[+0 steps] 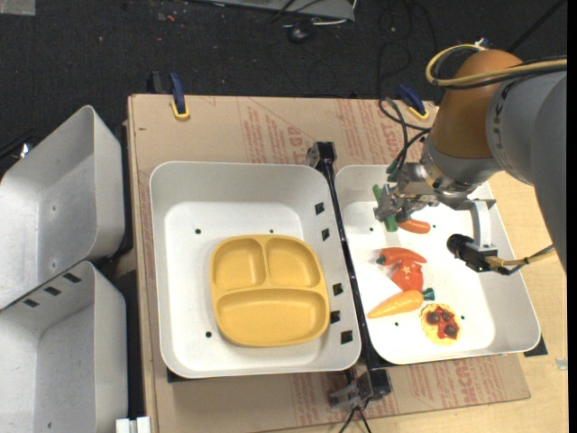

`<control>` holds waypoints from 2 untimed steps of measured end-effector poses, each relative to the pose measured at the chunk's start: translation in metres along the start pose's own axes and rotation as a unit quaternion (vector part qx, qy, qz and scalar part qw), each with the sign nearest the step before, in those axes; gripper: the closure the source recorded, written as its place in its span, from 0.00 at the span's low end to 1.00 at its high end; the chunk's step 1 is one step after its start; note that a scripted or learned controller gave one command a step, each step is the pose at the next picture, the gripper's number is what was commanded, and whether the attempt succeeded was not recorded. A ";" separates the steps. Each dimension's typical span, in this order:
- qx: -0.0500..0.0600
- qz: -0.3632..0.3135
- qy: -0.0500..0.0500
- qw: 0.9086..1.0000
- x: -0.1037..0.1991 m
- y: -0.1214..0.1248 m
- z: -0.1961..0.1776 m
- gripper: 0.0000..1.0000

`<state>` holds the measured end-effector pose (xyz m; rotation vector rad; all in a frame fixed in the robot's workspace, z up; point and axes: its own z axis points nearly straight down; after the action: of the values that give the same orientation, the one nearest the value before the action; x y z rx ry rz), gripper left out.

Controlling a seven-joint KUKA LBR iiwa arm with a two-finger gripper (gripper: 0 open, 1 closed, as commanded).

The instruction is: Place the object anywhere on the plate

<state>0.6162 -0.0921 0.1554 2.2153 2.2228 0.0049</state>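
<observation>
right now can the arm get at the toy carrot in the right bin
Probably yes. The toy carrot lies in the open on the right bin floor, nothing over it, and the gripper hangs just above the same bin.

Arm (pixel 518 106): ran off the right edge, so we saw no base.
Gripper (pixel 394 211): we couldn't make out the fingers.
Chili (pixel 413 226): its green end sat partly under the gripper.
</observation>
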 end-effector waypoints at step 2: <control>0.000 0.000 0.000 1.000 0.006 0.002 -0.106 1.00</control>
<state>0.6177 -0.0859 0.2615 2.2157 2.2210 0.0049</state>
